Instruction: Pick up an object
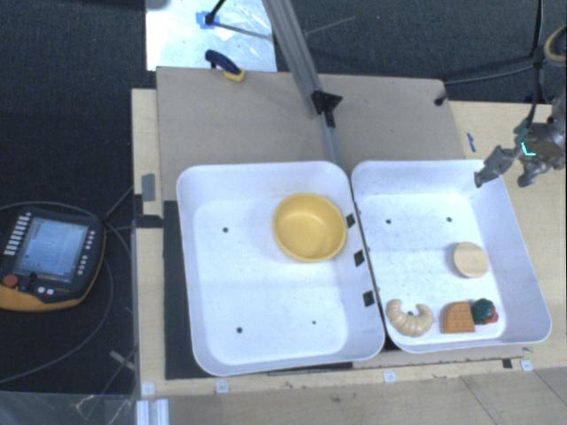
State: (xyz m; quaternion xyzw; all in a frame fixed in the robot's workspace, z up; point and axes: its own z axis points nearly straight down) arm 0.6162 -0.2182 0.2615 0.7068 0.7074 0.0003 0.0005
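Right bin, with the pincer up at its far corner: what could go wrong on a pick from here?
1. The croissant, cracker and small red-and-green piece crowd the right bin's near wall; a grasp there may catch a neighbour or strike the wall.
2. The round biscuit lies flat and low, so it could slip out.
3. The pincer hangs over the far rim and might clip it when descending.

Probably a robotics lab: teach pendant (49, 257), white bins (204, 326), cables.
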